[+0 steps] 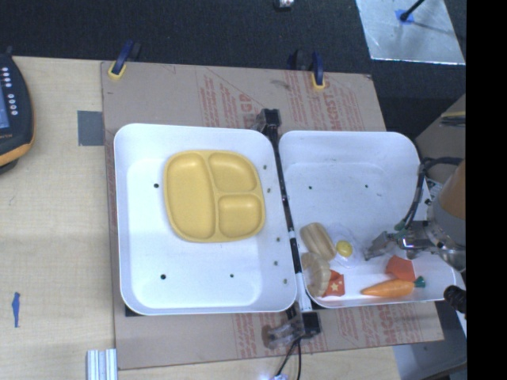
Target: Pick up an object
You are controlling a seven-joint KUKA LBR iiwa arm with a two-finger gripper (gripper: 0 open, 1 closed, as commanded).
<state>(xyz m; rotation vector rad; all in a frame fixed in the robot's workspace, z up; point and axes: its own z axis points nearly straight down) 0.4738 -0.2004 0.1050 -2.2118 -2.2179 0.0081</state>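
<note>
1. Objects to pick: five small toy foods, all in the near end of the right bin [348, 145].
2. One carrot [386, 289], orange, lying flat along the near wall, green tip at right.
3. One red-orange block [400, 268], just behind the carrot, touching or nearly so.
4. One small yellow ball [344, 249], between the tan pieces and the pincer.
5. Two tan bread-like pieces: one [317, 240] angled by the divider, a second [317, 272] just in front of it, touching.
6. One small red piece [335, 285] with a pale mark, against the second tan piece, left of the carrot.
7. One pincer [379, 248], reaching in from the right, low over the right bin, just behind the red-orange block and right of the yellow ball. Nothing seen between its fingers; whether they are wide or narrow, cannot tell.
8. One arm [451, 204], orange band visible at the right edge, dark cables looping above the wrist.
9. Two white bins side by side on a cardboard sheet [238, 93] on the surface [47, 236].
10. Left bin [190, 291] holds one yellow divided plate [214, 195], three compartments, set toward the far half.
11. Two clamps [120, 60] on the cardboard's far edge, well apart.
12. One dark pendant [12, 105] with orange trim at the far left edge.
</note>
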